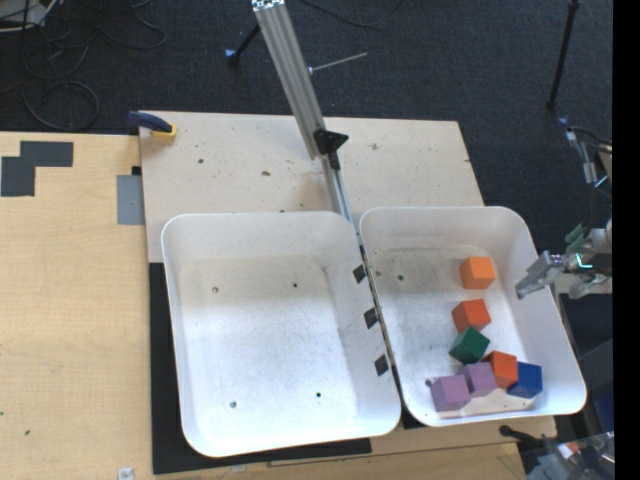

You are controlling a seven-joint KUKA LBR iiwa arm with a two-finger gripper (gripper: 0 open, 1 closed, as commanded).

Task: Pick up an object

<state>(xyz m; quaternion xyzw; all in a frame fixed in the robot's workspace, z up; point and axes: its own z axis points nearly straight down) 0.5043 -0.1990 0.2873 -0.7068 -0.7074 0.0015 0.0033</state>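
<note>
Several small blocks lie in the right bin [440,230]. An orange cube [478,272] sits toward its right wall. Below it come a red-orange block [470,314] and a dark green block [468,346]. Near the front corner cluster two purple blocks [462,385], another orange block [503,367] and a blue block [527,379]. My gripper [545,274] hangs at the right bin's right rim, to the right of the orange cube, with nothing seen in it.
The left bin [260,328] stands beside the right one, a row of black clips [368,316] along their shared edge. A slanted aluminium bar [297,78] rises behind the bins. A blue clamp [152,122] sits at the bench's far left corner.
</note>
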